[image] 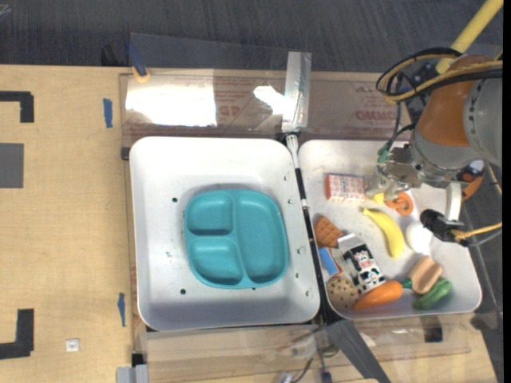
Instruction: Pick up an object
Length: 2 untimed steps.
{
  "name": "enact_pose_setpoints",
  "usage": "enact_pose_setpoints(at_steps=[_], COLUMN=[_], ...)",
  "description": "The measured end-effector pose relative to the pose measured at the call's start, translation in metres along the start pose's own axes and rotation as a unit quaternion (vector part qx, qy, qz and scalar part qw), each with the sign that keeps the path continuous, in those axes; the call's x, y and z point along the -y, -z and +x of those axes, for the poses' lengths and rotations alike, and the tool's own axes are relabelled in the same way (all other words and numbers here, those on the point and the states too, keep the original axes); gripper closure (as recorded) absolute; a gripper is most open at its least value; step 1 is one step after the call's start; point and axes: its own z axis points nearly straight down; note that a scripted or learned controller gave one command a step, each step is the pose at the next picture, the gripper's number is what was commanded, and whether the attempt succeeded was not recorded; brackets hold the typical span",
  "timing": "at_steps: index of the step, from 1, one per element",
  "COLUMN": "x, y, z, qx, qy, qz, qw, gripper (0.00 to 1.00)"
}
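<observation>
- I see the gripper (391,183) low over the upper part of the right bin (471,294), metal parts crowded together; I cannot tell its state or whether it has hold of anything
- Just below it lies a smooth curved yellow banana (385,228), with an orange rounded piece (400,204) touching the gripper's lower edge
- Small pink-and-white carton (345,187) to the gripper's left; print too small to read
- Black-and-white cow-patterned milk carton (360,262) mid-bin, a blue piece (328,259) beside it
- Ridged brown croissant (327,231), speckled cookie (342,290), glossy orange carrot (378,294), hot dog in a bun (425,274), green vegetable (432,294), white egg-like ball (418,236)
- Left bin (152,214) holds a teal three-compartment plastic tray (237,237), matte, rounded corners
- Clear plastic sheet (215,94) behind the bins; red lettering on the board there unreadable
</observation>
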Motion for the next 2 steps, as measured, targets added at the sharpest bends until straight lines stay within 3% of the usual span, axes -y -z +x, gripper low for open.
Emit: enact_pose_setpoints(at_steps=[1,2], x=[-0.009,0.043], y=[-0.016,0.124], z=[0.010,0.066], qx=[0.003,-0.001], qy=[0.030,0.113], qz=[0.001,0.005], qw=[0.9996,0.9936], gripper=[1.00,1.00])
